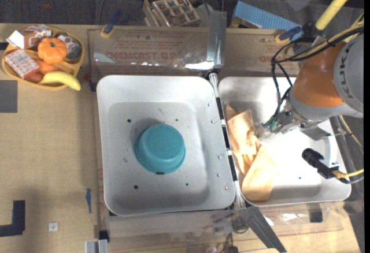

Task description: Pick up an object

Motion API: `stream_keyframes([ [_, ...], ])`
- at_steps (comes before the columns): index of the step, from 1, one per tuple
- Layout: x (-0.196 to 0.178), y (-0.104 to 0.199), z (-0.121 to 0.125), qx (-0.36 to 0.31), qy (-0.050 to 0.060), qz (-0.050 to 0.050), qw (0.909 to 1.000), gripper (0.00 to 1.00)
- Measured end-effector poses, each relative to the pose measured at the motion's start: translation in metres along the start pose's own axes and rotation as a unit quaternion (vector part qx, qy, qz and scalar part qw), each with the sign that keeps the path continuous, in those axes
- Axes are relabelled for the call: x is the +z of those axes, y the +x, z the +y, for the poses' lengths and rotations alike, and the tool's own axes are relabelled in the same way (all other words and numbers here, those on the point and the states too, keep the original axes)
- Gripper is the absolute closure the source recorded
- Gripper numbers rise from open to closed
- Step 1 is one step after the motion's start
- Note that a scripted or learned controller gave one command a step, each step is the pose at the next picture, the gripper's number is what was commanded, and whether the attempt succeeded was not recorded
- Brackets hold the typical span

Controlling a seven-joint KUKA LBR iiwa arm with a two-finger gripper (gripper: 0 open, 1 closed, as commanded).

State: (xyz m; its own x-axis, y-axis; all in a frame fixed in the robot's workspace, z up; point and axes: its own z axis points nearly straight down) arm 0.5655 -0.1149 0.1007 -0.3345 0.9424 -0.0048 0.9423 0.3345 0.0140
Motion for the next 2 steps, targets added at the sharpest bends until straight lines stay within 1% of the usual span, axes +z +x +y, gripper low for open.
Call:
stream_keyframes([
  [1,0.000,0.000,0.000,0.000,0.000,0.000,1.0000,0.00],
  [2,0.012,-0.007,0.046,-0.012,0.003,-0.001,0.9999,0.00],
])
